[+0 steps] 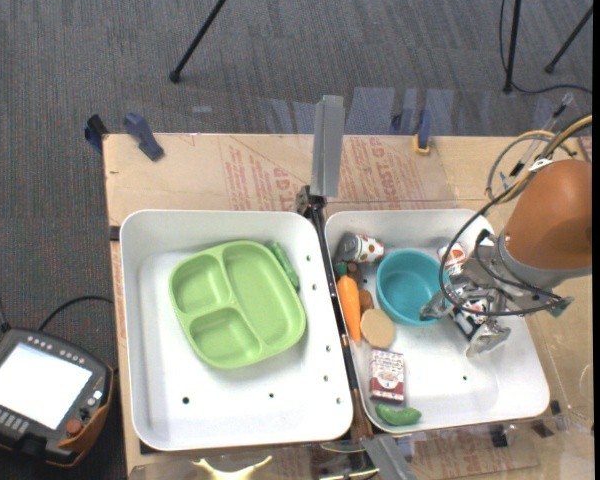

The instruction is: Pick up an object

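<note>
Gripper (pixel 467 313) hovered right of centre, beside the teal bowl (pixel 408 286).
Its grip couldn't be judged; the carrot (pixel 350 307) lay lengthwise, top-to-bottom.

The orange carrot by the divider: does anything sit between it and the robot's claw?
Yes. The round teal bowl sits between the gripper and the orange carrot, in the right white bin.

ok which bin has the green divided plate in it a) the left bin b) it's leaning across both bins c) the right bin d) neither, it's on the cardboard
a, the green divided plate lies flat inside the left bin, while the right bin has the teal bowl, the carrot and other small items.
</note>
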`<action>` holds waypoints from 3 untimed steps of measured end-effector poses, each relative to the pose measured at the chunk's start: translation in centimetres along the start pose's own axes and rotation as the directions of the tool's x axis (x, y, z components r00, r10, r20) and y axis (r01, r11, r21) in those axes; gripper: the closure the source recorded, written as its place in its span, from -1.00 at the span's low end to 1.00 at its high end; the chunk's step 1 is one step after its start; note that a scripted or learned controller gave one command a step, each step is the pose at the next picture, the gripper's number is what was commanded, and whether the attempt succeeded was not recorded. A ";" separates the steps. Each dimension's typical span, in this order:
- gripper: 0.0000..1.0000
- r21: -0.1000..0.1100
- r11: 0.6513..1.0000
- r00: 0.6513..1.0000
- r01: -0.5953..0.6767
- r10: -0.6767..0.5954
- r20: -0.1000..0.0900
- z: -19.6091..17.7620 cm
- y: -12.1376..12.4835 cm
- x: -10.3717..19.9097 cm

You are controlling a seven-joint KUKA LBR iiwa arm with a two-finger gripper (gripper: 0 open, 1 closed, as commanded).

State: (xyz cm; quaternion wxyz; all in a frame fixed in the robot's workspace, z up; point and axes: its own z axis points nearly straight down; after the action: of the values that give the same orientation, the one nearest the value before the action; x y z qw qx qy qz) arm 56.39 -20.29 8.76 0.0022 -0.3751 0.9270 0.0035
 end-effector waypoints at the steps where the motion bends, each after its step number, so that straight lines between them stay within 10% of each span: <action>1: -1.00 0.003 0.983 0.983 -0.183 0.183 -0.004 0.0 1.7 1.8; 2: 1.00 0.008 0.984 0.984 -0.180 0.180 0.003 -1.2 1.6 1.5; 3: 1.00 0.014 0.968 0.968 -0.250 0.250 0.006 -12.4 4.7 -2.8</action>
State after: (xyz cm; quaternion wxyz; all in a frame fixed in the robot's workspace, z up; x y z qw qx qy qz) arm 55.10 -15.10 21.22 0.0063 -0.2552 0.9669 -0.0020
